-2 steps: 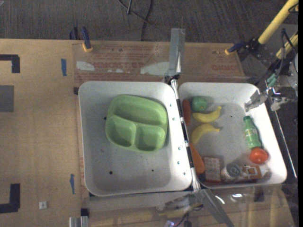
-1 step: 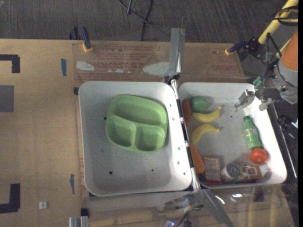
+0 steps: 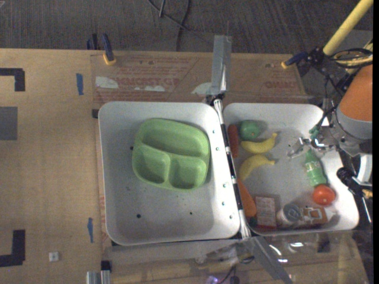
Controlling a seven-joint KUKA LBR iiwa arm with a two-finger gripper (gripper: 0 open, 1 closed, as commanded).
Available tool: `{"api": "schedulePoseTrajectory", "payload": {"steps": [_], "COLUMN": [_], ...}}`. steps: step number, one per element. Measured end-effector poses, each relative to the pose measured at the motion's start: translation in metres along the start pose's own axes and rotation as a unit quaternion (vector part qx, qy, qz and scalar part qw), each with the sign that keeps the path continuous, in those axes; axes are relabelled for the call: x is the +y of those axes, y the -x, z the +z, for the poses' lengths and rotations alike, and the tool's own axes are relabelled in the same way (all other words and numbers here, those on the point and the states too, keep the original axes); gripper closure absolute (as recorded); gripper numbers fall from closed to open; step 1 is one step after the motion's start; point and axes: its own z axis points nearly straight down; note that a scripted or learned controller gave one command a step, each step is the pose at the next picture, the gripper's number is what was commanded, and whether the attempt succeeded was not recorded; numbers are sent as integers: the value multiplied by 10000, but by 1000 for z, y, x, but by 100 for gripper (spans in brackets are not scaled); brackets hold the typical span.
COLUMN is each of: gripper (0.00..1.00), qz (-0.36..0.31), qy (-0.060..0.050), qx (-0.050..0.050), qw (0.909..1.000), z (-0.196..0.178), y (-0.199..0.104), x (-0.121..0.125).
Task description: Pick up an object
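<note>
A: Right bin?
B: Two bananas, apple, tomato, green bottle, carrot. Gripper above the bottle, fingers spread, pinching nothing.
A: Left bin?
B: Green tray, glossy, three compartments.

tray in L bin, bananas in R bin

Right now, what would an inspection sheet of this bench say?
Surface: wooden bench with blue tape marks, bearing two white bins.
Job's things: right bin holds two bananas, green fruit, green bottle, tomato, carrot, small packets.
Clutter: left bin holds a green divided plate.
Grippers: claw low over the right bin, beside the bottle; nothing seen between its fingers.
Cables: black loop on the floor; wiring by the arm.
Surroundings: carpet, clamps, yellow pole.
</note>
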Motion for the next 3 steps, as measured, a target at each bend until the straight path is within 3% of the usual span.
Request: {"api": "schedulePoseTrajectory", "payload": {"steps": [1,2,3], "gripper": [0,100,100], "qz": [-222,-211,78], "qy": [77,94,22], "qx": [0,-51,-40], "qw": [9997,9997,10000], "z": [14,3,-85], "y": [-5,-1,-60], "x": [-27,-27,5]}}
